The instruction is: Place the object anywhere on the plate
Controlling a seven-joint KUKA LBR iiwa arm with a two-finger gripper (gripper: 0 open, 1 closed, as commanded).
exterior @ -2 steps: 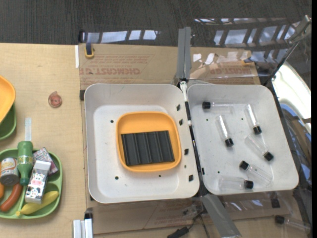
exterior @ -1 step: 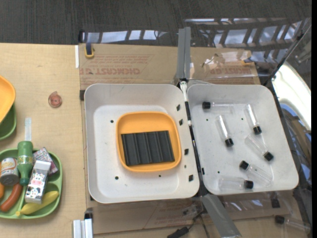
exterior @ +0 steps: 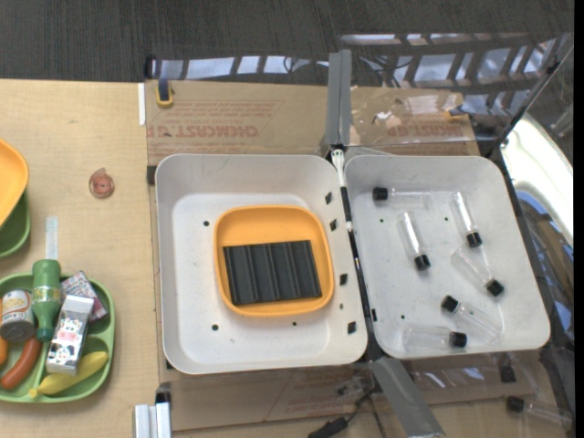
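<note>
An orange square plate (exterior: 274, 218) lies in the middle of the left white bin (exterior: 190, 336). A dark grey ribbed rectangular block (exterior: 276, 273) rests flat on the plate, covering most of its centre. The right white bin (exterior: 522, 322) holds several clear tubes with black caps, among them one near the bin's top left (exterior: 394, 192), one in the middle (exterior: 412, 241) and one at the front (exterior: 435, 339). All the tubes lie flat and apart from each other.
On the wooden bench at the left, a green tray (exterior: 96, 365) carries toy food and a green bottle (exterior: 46, 297). An orange bowl (exterior: 9, 186) and a small pink disc (exterior: 102, 183) lie further back. Cardboard (exterior: 237, 121) sits behind the bins.
</note>
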